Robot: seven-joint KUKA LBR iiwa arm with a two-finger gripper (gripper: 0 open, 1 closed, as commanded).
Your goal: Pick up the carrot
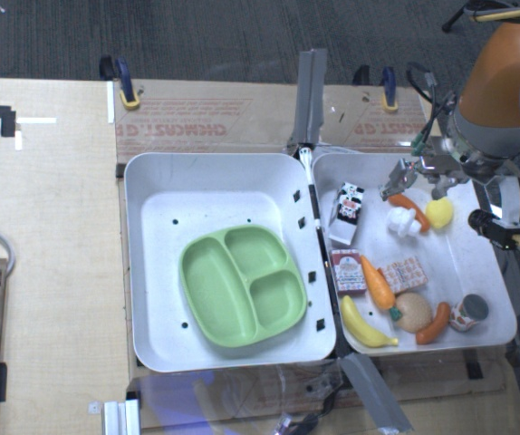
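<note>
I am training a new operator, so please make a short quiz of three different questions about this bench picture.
1. True or false: the green plate with three compartments lies in the same bin as the carrot.
2. Multiple choice: what lies along the near edge of the right bin? A) a spoon B) the banana C) a cup
3. Fill in: the gripper hangs over the ____ part of the right bin, away from the carrot.

Key: 1 false, the plate is in the left bin; 2 B; 3 far.
</note>
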